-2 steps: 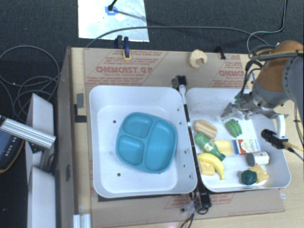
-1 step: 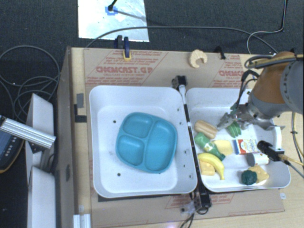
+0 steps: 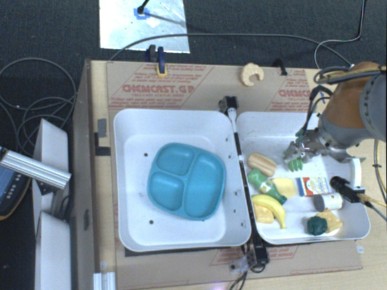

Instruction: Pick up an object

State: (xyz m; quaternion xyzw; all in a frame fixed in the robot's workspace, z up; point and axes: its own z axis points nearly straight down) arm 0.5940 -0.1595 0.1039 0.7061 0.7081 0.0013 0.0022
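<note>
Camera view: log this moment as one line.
tool above right bin, nothing seen held | banana in right bin | blue plate in left bin

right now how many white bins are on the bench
2: the left bin holds a blue plate; the right bin holds toy food.

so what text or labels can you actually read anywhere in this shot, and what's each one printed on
"CHEMCAST GP", in red on the brown board under the bins, left of centre.
The same red print repeats at the board's right end, partly hidden by the arm and read only in part.
The small carton in the right bin has red and blue markings, too small to read.
</note>
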